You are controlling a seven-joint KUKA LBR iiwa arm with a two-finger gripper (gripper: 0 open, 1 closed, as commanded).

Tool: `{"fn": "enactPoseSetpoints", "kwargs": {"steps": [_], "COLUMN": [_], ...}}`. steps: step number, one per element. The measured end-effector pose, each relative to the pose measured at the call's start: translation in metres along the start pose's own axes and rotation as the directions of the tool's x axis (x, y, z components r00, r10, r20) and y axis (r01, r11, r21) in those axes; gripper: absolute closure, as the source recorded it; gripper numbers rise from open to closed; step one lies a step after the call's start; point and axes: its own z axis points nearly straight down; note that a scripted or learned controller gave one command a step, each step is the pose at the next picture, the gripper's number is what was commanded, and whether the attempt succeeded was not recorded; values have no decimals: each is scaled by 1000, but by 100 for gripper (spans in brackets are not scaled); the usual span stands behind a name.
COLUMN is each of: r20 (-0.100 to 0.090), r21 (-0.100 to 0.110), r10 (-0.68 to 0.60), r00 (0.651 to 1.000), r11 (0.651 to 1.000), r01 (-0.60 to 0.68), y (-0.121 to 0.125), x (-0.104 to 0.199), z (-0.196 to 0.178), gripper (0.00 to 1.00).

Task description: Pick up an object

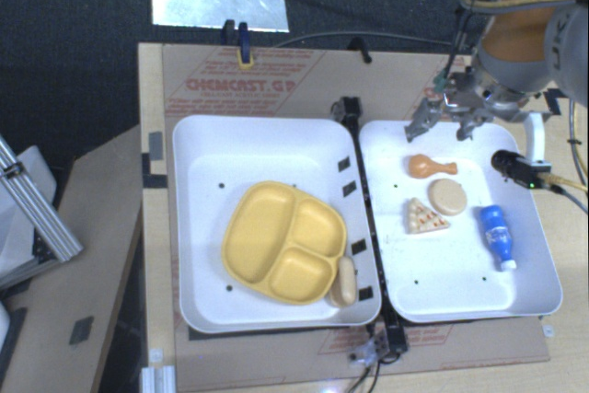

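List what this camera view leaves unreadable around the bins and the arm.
- Arm: cut off by the right edge of the camera view.
- Bread-roll-like piece: partly tucked under the yellow tray rim.
- Blue bottle: label too small to read.
- Cardboard lettering: partly covered by the left bin.

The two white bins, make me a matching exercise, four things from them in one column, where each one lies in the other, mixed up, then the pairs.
Things:
1. yellow divided plastic plate
2. blue plastic bottle with white cap
3. orange toy drumstick
4. beige bread roll

Places:
A. right bin, nearest its right wall
B. left bin, touching the plate's lower right edge
C. left bin, across its middle
D. right bin, top of the group, just below the gripper

Pairs: 1-C, 2-A, 3-D, 4-B
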Motion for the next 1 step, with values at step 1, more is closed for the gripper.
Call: {"fn": "enactPoseSetpoints", "kwargs": {"steps": [1], "r20": [1], "r21": [-12], "r10": [-2], "r00": [1000], "r11": [1000], "r01": [2], "y": [2], "x": [0], "z": [-7], "gripper": [0]}}
